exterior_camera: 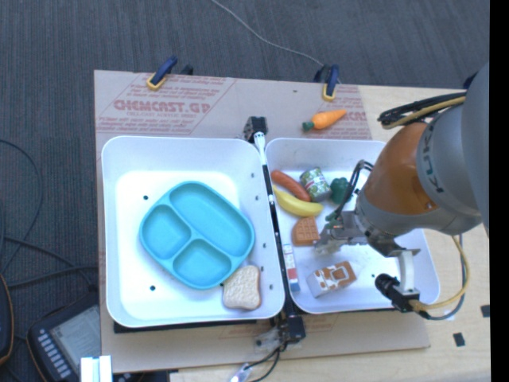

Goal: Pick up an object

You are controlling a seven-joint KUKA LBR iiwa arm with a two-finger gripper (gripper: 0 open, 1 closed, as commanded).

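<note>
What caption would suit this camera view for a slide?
Gripper reaches into the right bin of toy food; a blue plate sits in the left bin.

Two shallow white plastic bins, the left one [119, 213] and the right one [421, 281], look smooth with a slight sheen. The blue three-compartment plastic plate [197, 233] is smooth and faintly glossy. The pale bread-slice toy [242, 288] beside it looks matt and grainy. The yellow plastic banana [297, 204] shines a little. Beneath lies a brown cardboard-like printed sheet [175, 106], flat and matt, on a pale wooden tabletop [398, 102]. The grey carpeted floor [79, 22] looks rough and ribbed.
</note>
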